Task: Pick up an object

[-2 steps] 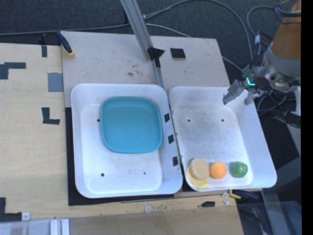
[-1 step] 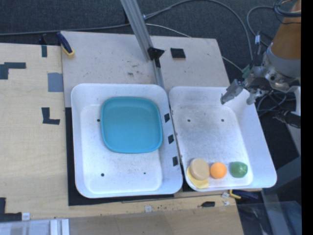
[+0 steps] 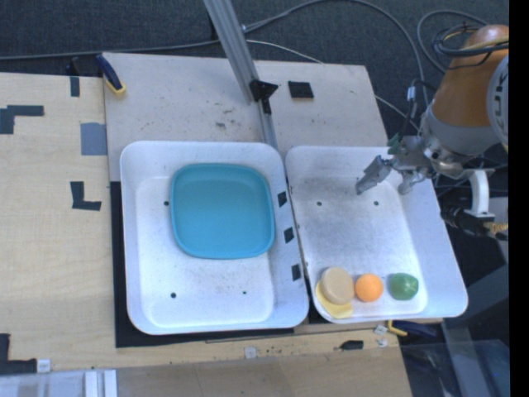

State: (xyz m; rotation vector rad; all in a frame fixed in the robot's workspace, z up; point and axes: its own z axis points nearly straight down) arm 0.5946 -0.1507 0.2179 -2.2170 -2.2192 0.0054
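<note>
Jaws (image 3: 387,179) spread, unloaded, over right bin (image 3: 430,222); arm cropped.

Arm (image 3: 475,81) cut off at right edge; yellow object (image 3: 329,308) half under tan disc (image 3: 337,286).

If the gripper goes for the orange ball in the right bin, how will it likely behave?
The orange ball looks round and smooth, so it may roll or slip from the fingers. It sits between a tan disc and a green object near the bin's front wall, which may crowd a grasp.
</note>
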